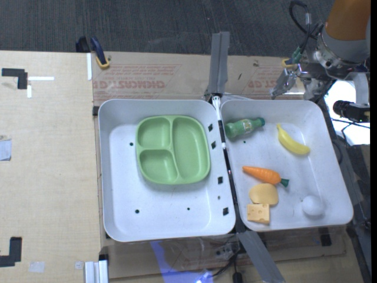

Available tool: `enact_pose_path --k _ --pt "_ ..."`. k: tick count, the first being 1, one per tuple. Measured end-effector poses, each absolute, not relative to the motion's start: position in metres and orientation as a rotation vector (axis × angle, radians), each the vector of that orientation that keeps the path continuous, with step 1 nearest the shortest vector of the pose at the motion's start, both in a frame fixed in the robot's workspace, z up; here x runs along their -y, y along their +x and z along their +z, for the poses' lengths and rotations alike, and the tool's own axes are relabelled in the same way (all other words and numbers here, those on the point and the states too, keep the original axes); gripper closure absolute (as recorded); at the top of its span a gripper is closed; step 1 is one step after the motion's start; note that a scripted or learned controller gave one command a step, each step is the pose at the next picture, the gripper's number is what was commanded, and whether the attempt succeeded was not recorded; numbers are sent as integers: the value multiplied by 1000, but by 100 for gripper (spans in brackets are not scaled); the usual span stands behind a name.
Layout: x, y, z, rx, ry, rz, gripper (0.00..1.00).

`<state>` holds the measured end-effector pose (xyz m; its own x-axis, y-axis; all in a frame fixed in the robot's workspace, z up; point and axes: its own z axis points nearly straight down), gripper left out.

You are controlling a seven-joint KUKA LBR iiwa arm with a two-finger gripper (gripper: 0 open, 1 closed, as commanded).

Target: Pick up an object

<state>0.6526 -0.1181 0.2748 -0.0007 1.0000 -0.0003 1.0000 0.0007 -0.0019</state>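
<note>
**Gripper above the right bin's far edge, nothing in it**

We see two white bins side by side on the bench. The left bin [118, 211] holds a green tray [173, 150] with three compartments, lying flat towards the bin's far side.

The right bin [330, 158] holds the loose things. A green bottle [243, 127] lies on its side near the far left corner, close to the wall the bins share. A banana [292, 141] lies to its right, well apart from it. Nearer the middle lies a carrot [265, 174], its green top pointing right. Just below it is a yellowish, rounded piece (we cannot tell what it is) [264, 194], and touching that from below is a cheese block [258, 213]. A white ball [313, 206] sits near the near right corner, hard to make out against the bin.

The arm [349, 16] enters at the upper right. Its gripper [287, 81] hangs over the far edge of the right bin, beyond the banana and clear of everything. The fingers look slightly apart, with nothing between them.
</note>
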Motion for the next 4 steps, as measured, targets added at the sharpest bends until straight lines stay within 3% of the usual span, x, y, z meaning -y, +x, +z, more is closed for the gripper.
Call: enact_pose_path --k 1,2,3,4 --pt "118 653 275 2221 -2220 2 0" --pt "109 581 160 2254 -2185 4 0" --pt "93 516 220 2397 -2029 3 0" --pt "112 523 91 2392 -2036 1 0"
